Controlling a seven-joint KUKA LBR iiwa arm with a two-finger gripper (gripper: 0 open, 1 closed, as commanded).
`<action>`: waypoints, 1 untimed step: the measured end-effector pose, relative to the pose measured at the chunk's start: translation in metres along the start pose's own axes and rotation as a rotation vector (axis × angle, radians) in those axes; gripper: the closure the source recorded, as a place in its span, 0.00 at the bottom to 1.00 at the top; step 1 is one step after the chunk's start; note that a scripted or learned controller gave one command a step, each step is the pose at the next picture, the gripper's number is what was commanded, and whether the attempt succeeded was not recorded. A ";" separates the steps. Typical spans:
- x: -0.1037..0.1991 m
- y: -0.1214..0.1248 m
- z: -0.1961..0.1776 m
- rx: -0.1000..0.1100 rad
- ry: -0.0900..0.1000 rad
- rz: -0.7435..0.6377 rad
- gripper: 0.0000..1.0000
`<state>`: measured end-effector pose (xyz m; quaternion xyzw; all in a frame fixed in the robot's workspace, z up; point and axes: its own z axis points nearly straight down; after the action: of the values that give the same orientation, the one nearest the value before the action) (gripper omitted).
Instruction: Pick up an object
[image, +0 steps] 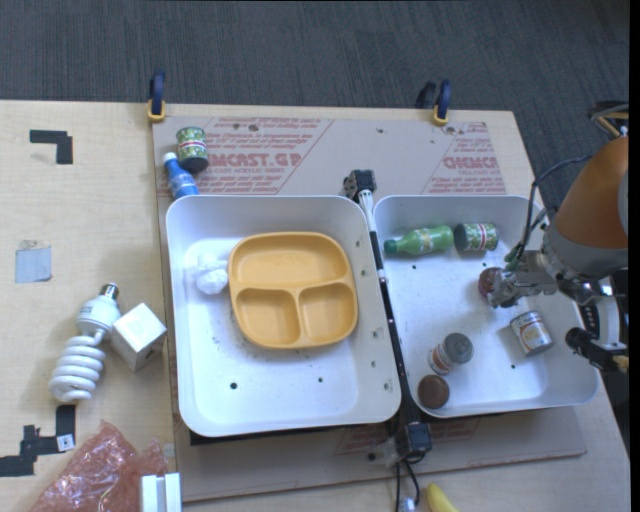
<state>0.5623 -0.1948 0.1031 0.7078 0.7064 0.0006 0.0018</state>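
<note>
My gripper (507, 284) is low over the right bin (560, 395), near its right wall, under the grey arm with the orange band. Its tip touches or hides a small dark red object (489, 283); I cannot tell whether it holds that. Just below the gripper lies a silver can (530, 332). Along the bin's far wall lie a green bottle (419, 240) and a can with a green and red label (476, 237). Near the front stand a small jar with a grey lid (452, 351) and a brown round thing (433, 391).
The left bin (280, 400) holds a yellow divided plate (293, 288) and a white crumpled lump (210, 276). Outside the bins are a spiral light bulb (82, 350), a white cube (139, 335), a small can with a blue bottle (186, 157) and red mesh (95, 475).
</note>
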 end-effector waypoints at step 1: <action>0.000 0.000 0.000 0.000 0.000 0.000 0.00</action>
<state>0.5623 -0.1948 0.1031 0.7078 0.7065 0.0006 0.0017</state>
